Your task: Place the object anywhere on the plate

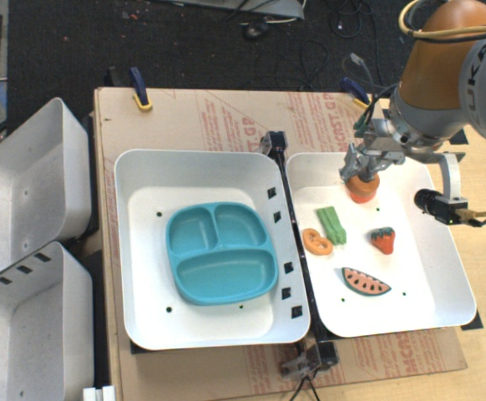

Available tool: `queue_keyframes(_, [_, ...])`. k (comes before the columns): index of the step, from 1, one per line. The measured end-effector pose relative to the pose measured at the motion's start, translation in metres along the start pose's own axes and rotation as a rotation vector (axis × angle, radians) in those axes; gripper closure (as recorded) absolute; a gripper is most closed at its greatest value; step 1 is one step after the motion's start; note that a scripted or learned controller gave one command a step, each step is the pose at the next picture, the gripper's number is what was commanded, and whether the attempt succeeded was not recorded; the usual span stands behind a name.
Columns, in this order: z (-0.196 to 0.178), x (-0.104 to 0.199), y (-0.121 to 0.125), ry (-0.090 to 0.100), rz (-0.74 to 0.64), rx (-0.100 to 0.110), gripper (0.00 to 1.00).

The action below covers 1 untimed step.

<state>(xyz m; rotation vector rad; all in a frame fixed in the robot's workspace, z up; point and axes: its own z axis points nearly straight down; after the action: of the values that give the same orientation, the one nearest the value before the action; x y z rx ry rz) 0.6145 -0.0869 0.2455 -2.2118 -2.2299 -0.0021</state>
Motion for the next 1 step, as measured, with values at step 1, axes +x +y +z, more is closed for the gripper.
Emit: queue_keyframes(1, [0.0002,0.0462,0.0075,-0.001,0.002,-0.001,1.0])
